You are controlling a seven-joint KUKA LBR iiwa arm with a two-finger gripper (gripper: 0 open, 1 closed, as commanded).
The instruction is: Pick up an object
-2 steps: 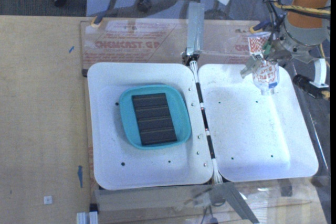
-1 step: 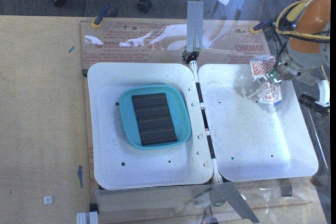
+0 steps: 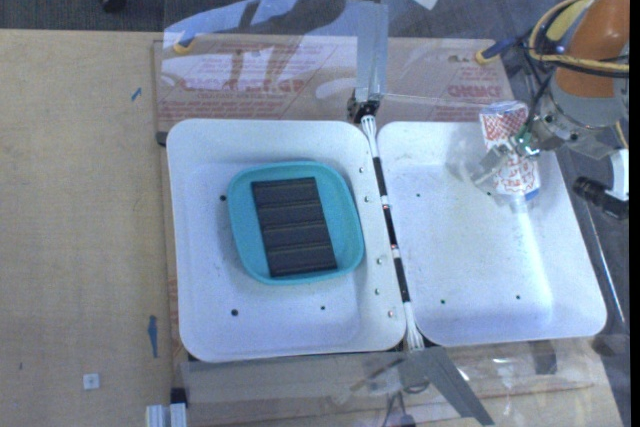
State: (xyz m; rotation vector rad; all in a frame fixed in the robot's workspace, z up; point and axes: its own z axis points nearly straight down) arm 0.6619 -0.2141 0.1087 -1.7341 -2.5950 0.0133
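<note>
Two shallow white bins sit side by side on the tan tabletop, and between them they carry three loose things: one teal plate, one dark ribbed block, and one crumpled clear wrapper with red-and-white print.

Nearest the camera, at the 6 o'clock edge, a grey bracket sits where the two bins meet.

The left bin holds the teal plate, a rounded square lying flat near the bin's middle. The dark ribbed block lies flat on the plate, its long side running from 6 toward 12 o'clock, inside the plate's rim.

The right bin holds the wrapper up in its 1 o'clock corner, well apart from the plate and block. The nearer part of this bin's floor is bare white with a few small dark dots.

The claw is at the wrapper's 2 o'clock side, right against the printed plastic; the arm's orange band and grey wrist rise behind it toward 2 o'clock. The crumpled plastic and the wrist hide the claw's tips, so I cannot tell how wide it stands or whether it has any hold on the wrapper.

Farthest off, at 12 o'clock, a clear printed panel stands behind the bins.
</note>
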